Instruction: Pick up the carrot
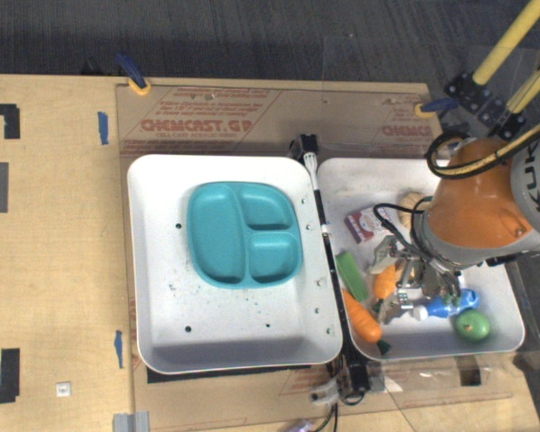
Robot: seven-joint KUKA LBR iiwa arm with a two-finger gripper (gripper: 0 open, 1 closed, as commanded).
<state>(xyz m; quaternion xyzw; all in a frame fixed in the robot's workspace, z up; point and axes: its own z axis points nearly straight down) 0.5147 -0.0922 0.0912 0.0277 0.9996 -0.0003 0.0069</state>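
The carrot is orange with a dark green stub at its near end. It lies slanted against the left wall of the right bin, near the front corner. My gripper hangs low over the middle of that bin, just right of and a little above the carrot, under the orange wrist band. A second small orange piece sits right beside the gripper's metal parts. Nothing can be seen held.
A green elongated vegetable lies just behind the carrot. A green round fruit, a blue object and a purple-and-white packet share the right bin. The left bin holds a teal divided plate.
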